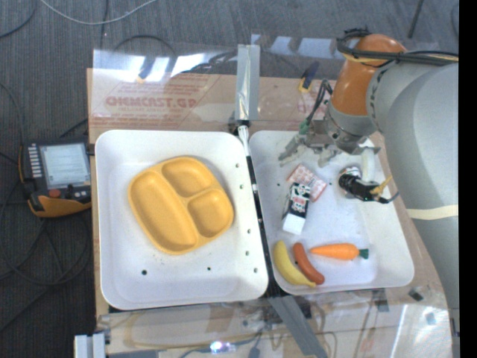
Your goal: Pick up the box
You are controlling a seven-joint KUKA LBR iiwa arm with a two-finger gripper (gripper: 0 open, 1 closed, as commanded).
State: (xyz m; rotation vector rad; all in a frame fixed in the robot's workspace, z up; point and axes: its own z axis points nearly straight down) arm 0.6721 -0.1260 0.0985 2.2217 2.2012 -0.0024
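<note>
A small black-and-white box (297,206) lies lengthwise in the right bin (395,274), near its left wall. Just behind it, touching its far end, lies a flat red-and-white packet (308,180). My gripper (308,154) hangs over the far end of the right bin, a little beyond the packet and the box. Its two fingers (288,152) stand spread and open, with nothing between them.
At the near end of the right bin lie an orange carrot (338,252), a yellow banana (288,265) and a red sausage (308,264). The left bin (119,282) holds a yellow divided plate (180,203). A handheld pendant (56,176) lies left of the bench.
</note>
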